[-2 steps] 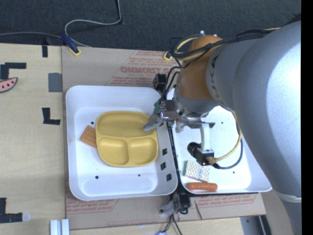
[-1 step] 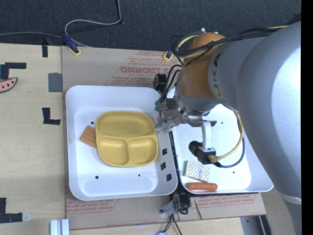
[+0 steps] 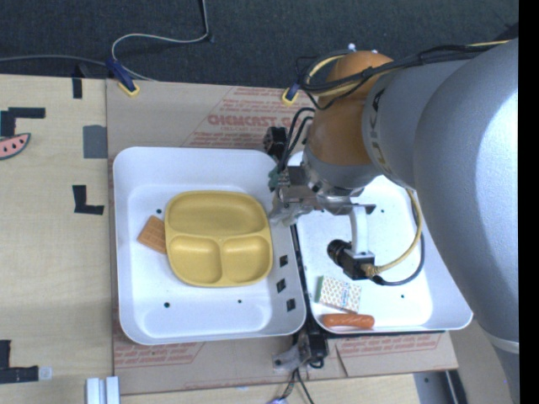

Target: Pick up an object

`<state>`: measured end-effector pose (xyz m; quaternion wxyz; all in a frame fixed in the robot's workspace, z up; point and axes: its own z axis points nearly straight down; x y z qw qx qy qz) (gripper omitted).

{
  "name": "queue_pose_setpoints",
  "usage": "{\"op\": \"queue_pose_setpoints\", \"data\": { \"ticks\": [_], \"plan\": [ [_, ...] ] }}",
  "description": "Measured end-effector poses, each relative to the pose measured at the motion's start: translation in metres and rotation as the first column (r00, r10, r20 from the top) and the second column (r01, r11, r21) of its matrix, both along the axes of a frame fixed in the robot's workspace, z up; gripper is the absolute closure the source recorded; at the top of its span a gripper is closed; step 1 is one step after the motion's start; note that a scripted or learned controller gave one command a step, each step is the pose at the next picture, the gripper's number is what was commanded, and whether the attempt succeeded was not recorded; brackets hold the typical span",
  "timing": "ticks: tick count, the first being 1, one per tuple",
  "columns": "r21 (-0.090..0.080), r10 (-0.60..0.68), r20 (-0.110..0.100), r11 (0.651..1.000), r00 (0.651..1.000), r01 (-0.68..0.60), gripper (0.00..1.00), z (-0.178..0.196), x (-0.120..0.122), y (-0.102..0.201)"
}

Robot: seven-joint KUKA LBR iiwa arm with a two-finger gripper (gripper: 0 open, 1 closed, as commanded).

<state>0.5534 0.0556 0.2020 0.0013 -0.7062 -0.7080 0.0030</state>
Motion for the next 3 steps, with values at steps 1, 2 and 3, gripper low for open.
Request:
{"op": "queue_pose_setpoints", "data": {
  "ticks": [1, 2, 3],
  "plan": [
    [0.0, 0.0, -0.002, 1.0, 1.0, 0.0, 1.0, 0.009, 0.0, 0.0],
    [0.002, 0.0, 0.005, 1.0, 1.0, 0.0, 1.0, 0.029, 0.047, 0.054],
    [0.002, -0.001, 0.002, 1.0, 1.0, 0.001, 1.0, -0.006, -0.052, 0.064]
  ]
}}
